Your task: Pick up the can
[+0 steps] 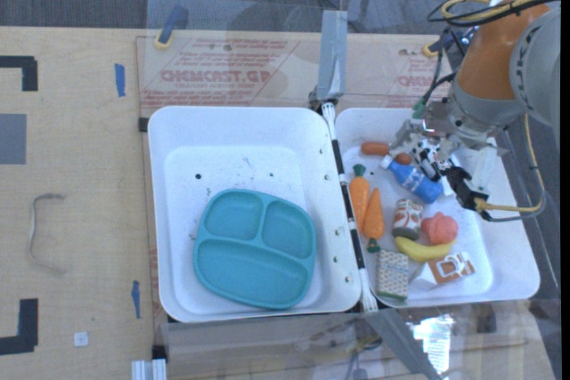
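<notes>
On the bench, two white bins are counted. In the left bin one teal divided plate lies. In the right bin are counted two carrots, one patterned packet, one can, one banana, one red fruit and one blue bottle. The can lies mid-bin, untouched, just left of the red fruit. The gripper hangs above the blue bottle, near the can but apart; its state cannot be told. The pick is judged not yet made.
</notes>
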Robot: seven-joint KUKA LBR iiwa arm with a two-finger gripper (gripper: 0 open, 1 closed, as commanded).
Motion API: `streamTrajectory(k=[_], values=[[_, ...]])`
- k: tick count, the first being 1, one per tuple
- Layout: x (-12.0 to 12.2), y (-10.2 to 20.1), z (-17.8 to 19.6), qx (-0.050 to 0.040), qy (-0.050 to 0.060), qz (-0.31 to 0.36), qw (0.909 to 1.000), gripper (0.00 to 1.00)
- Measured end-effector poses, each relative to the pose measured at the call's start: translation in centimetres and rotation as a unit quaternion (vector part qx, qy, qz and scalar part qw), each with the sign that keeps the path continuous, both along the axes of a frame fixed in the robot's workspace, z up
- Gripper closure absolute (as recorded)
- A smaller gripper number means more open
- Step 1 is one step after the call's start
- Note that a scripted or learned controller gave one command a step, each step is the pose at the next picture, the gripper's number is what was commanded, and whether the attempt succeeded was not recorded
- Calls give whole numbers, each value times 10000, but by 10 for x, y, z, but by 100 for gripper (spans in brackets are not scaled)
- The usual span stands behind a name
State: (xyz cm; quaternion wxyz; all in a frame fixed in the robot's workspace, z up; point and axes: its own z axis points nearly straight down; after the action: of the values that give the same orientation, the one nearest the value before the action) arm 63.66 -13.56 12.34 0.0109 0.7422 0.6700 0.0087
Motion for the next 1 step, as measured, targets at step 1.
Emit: streamTrajectory(k=[1], values=[[-70, -32, -14, -78, -151, 790, 9967, 0]])
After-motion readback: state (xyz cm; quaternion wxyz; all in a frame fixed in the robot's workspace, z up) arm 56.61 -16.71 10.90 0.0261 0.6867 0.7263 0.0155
